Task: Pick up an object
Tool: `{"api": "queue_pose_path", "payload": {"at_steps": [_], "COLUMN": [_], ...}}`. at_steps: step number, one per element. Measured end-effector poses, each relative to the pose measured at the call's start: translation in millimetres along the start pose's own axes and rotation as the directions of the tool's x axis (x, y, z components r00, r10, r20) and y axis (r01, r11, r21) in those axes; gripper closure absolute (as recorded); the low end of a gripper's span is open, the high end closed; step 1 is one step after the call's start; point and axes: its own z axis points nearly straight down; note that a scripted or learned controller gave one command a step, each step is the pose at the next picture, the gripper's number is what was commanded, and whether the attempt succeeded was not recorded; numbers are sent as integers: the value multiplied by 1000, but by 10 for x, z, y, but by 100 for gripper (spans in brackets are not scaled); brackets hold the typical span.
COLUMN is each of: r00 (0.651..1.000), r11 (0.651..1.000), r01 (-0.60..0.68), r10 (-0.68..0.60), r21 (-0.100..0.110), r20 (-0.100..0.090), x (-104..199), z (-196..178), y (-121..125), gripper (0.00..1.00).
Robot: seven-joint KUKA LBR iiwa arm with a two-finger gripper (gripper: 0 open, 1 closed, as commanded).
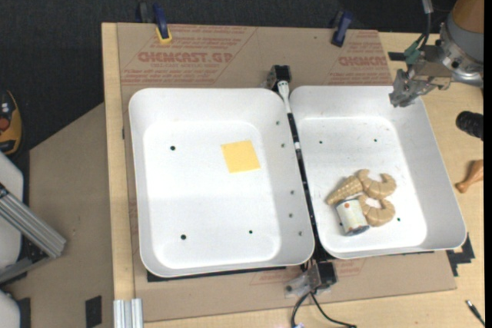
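Your gripper (pixel 403 94) hangs at the far right corner of the right bin (pixel 430 165), over its rim; you cannot tell how it is set. A cluster of tan croissant-like pieces (pixel 367 191) with a small white can (pixel 353 217) lies near that bin's near edge. A yellow square (pixel 241 156) lies in the left bin (pixel 146 165).

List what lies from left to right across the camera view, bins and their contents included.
Left white bin → yellow square piece → right white bin, with a pile of tan croissant-like pieces and a small white-and-blue can → gripper above that bin's far right corner.
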Motion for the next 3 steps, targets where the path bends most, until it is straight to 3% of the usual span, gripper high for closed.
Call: {"api": "queue_pose_path", "payload": {"at_steps": [1, 2, 3], "r00": [1000, 1000, 1000], "r11": [1000, 1000, 1000], "r01": [11, 18, 11], "r10": [-11, -18, -11], "r21": [-18, 20, -15], "r20": [-2, -9, -8], "x": [521, 1683, 1982], "z": [-2116, -690, -2183], "y": [-269, -489, -384], "gripper": [100, 100, 100]}}
